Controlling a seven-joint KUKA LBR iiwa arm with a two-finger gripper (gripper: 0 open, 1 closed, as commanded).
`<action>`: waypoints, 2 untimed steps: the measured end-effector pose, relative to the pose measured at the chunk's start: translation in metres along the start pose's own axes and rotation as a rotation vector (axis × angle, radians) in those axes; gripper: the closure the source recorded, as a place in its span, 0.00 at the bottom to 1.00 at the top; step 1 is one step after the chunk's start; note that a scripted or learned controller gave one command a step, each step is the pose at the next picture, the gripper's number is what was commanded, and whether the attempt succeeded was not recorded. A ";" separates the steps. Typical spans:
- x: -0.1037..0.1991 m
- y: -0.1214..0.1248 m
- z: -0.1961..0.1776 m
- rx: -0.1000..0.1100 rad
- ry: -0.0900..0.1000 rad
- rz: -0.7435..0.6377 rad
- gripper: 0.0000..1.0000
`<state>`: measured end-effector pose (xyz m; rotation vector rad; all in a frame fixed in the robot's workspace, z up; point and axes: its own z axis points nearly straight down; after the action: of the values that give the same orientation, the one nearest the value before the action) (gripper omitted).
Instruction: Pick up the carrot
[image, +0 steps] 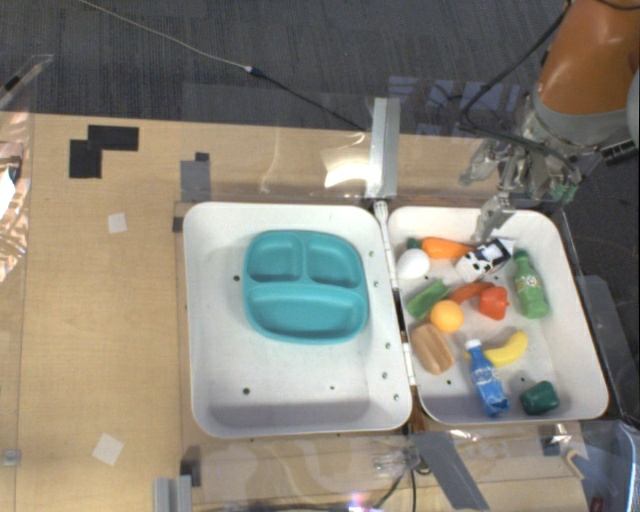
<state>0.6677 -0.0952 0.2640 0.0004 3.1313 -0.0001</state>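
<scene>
**Wooden bench bearing two white bins**

The pale wooden bench (100, 330) carries two shallow white bins side by side, the left bin (215, 400) and the right bin (580, 385), their inner walls nearly touching. Black tape patches (100, 148) sit near its far left corner, and small pale squares (118, 222) dot its bare left side.

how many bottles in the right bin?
2. A green bottle stands against the bin's right side, beside the red pepper. A blue bottle lies near the front edge, left of the banana. Others could be hidden under the pile.
</scene>
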 end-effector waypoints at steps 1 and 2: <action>0.039 0.006 0.142 -0.003 0.014 -0.041 0.00; 0.090 0.000 0.173 0.001 -0.007 0.140 0.00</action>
<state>0.5790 -0.0953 0.0903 0.2193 3.1166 -0.0011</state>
